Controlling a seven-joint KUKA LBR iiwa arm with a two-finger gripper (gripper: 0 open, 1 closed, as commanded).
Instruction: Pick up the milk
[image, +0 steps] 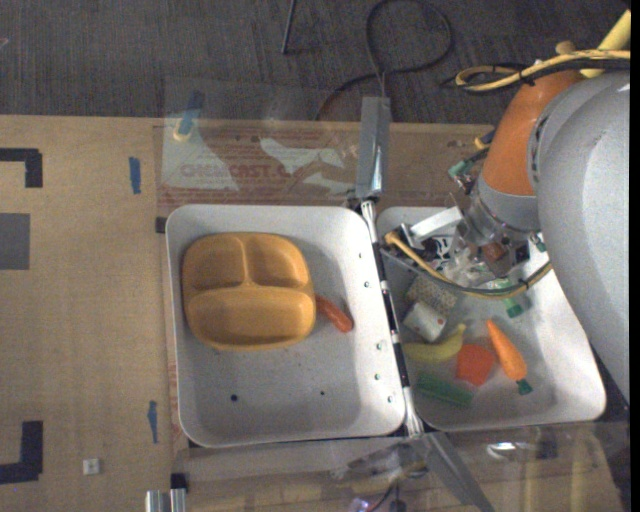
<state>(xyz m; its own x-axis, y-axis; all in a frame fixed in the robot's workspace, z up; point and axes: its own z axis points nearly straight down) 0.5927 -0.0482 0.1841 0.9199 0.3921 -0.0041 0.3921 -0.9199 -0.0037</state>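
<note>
The milk (424, 320) is a small white carton lying in the right bin (570, 395), near that bin's left wall. My gripper (478, 256) reaches down into the upper part of the same bin, up and to the right of the milk and apart from it. The grey arm with its orange band (520, 140) and a bundle of cables cover the gripper's tip. I see nothing of the milk lifted; it rests on the bin floor.
Near the milk lie a patterned packet (431, 291), a yellow banana (436, 350), a red-orange piece (476, 365), a carrot (507, 352) and a green piece (444, 390). The left bin (290, 400) holds a yellow divided plate (247, 290) and a small orange carrot (335, 315).
</note>
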